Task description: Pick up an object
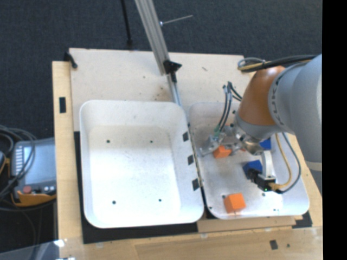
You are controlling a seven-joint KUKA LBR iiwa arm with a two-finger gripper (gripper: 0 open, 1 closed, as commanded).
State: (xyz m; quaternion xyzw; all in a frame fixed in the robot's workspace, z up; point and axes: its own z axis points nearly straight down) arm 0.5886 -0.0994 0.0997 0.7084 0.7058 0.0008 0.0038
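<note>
Orange and small, a blocky plastic-looking piece (221, 153) is sitting right at the gripper (214, 144), touching it or just beneath it, in the shallow white bin (295, 202) under the jaws. You are not being shown how the jaws are standing, so you cannot tell whether they are gripping it. It is probably light, stiff and smooth, so you should be aiming to pinch two flat opposite faces. Further from the jaws a dark blue chunky object (252, 170) is lying, and beyond it a larger orange cube (235, 202) is resting well apart.

open room over left bin (135, 161); orange block (235, 202), arm (282, 99) across right bin (215, 179)
</note>
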